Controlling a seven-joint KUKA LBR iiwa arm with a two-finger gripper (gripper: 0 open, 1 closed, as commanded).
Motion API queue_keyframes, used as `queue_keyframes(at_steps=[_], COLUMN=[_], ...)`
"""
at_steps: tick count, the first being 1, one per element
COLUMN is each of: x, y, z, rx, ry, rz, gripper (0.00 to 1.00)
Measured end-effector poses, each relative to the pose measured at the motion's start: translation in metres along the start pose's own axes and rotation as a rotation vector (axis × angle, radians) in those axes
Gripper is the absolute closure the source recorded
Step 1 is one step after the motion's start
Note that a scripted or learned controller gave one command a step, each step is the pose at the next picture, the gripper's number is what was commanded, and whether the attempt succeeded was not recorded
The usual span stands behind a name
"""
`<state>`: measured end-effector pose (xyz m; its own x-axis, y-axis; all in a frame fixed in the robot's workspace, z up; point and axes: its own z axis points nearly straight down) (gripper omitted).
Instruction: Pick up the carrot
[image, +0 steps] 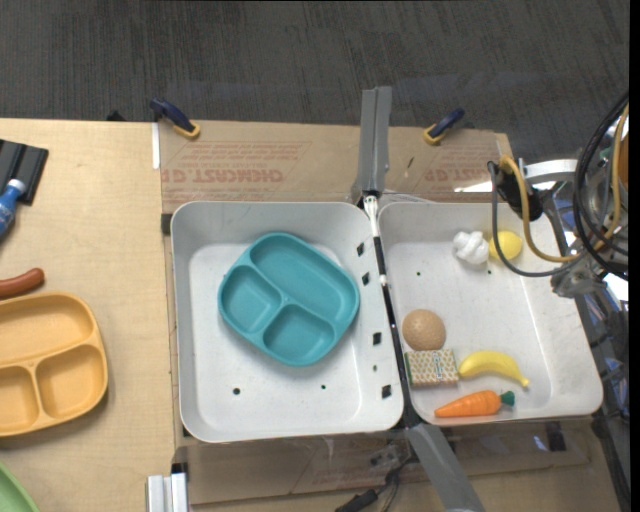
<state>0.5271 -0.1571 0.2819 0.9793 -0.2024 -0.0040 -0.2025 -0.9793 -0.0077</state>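
The carrot (470, 404), orange with a small green top pointing right, lies flat against the front wall of the right bin (560, 330). A yellow banana (493, 366) lies just behind it. To the carrot's left is a small speckled block (432, 368), and behind that a brown ball (424, 329). Part of the arm with its cables (590, 215) hangs over the bin's right rim, well away from the carrot.
A white lump (470, 246) and a yellow lemon-like piece (507, 246) sit at the back of the right bin. A teal divided plate (288, 298) lies in the left bin (200, 360). On the bench at left lie an orange tray (45, 365) and a sausage (20, 283).
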Motion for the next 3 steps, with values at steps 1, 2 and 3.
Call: queue_keyframes(at_steps=[1, 2, 3], x=[-0.036, -0.035, -0.038], y=[0.042, 0.017, -0.005], z=[-0.01, 0.044, 0.129], rx=[-0.001, -0.001, -0.003], ry=[0.001, -0.001, -0.002], rz=[0.046, 0.035, 0.254], gripper=[1.0, 1.0, 1.0])
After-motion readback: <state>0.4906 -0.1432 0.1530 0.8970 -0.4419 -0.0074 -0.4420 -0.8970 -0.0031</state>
